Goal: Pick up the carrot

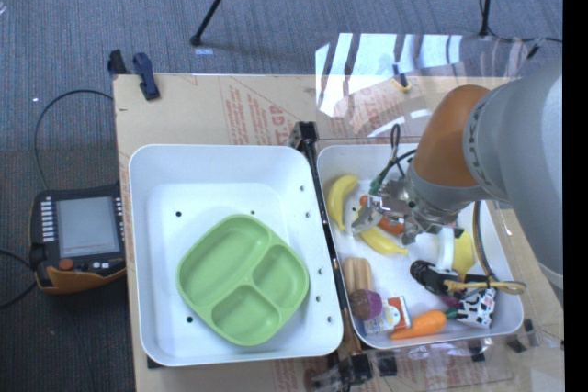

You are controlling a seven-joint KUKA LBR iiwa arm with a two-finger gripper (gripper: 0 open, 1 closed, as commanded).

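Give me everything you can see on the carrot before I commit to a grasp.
The carrot is a small orange toy-like piece, smooth and plastic-looking, with a green tip at its right end. It lies flat, slightly tilted, against the near wall of the right bin. Its left end touches a small carton; a black-and-white item sits just beyond its green tip. The gripper is farther back, above the bananas.

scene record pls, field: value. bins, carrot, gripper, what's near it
left bin: holds green plate
right bin: holds the food items
carrot: front edge of right bin, lying flat, not held
gripper: low in right bin, above the bananas, well back from carrot
gripper state: cannot tell
near carrot: small carton, purple item, cow-print toy
task status: carrot not yet picked
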